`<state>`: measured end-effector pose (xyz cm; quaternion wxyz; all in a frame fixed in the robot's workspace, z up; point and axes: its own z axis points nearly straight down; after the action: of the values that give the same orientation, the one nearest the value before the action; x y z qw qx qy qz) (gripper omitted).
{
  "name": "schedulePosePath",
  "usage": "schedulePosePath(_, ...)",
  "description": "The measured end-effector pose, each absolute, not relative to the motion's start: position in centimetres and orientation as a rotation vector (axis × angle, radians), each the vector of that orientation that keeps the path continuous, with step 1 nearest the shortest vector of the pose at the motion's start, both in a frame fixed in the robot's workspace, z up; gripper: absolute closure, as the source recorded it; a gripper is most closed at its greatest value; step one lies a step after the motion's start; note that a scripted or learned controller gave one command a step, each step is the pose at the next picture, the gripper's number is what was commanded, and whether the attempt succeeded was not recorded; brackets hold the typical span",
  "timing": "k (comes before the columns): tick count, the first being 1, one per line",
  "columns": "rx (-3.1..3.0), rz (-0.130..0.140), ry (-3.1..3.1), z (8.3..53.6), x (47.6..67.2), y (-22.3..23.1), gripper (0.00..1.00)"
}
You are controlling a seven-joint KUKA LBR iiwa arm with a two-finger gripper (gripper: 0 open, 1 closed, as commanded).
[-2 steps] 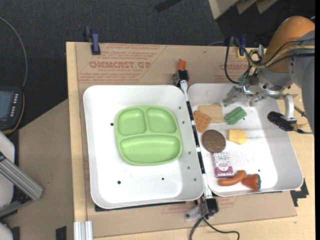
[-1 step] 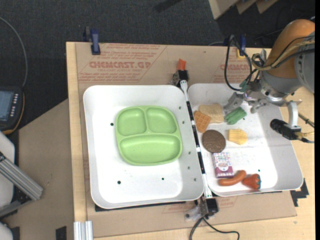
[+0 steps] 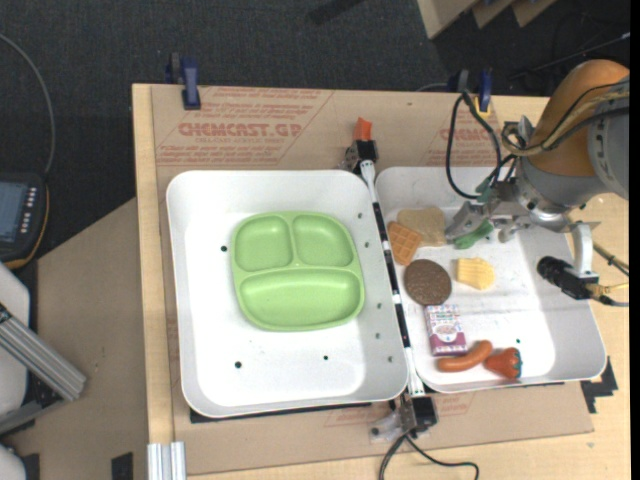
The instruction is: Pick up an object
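The arm reaches in from the right, and its end effector sits low over the far part of the right bin; whether it is open or closed cannot be told from this angle, since the tip is a blur of grey and green. It hangs just beside a tan bread slice and a waffle piece, with a yellow chunk just in front of it. A brown round patty lies near the bin's left wall. Nearer the front edge sit a small pink carton, a sausage and a red pepper (the last two touching or nearly so). The left bin holds a green divided plate, resting flat near its middle. Both bins rest on the table
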<state>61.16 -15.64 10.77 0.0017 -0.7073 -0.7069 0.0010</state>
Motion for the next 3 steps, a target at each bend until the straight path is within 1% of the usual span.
schedulePosePath(1, -2.225, -0.003, -2.223, 8.5, 65.7, -21.0, 0.0)
schedulePosePath(2, -2.224, -0.003, -2.228, 9.7, 65.7, -20.8, 1.0)
schedulePosePath(3, -2.223, -0.001, -2.227, 9.6, 65.7, -20.8, 0.0)
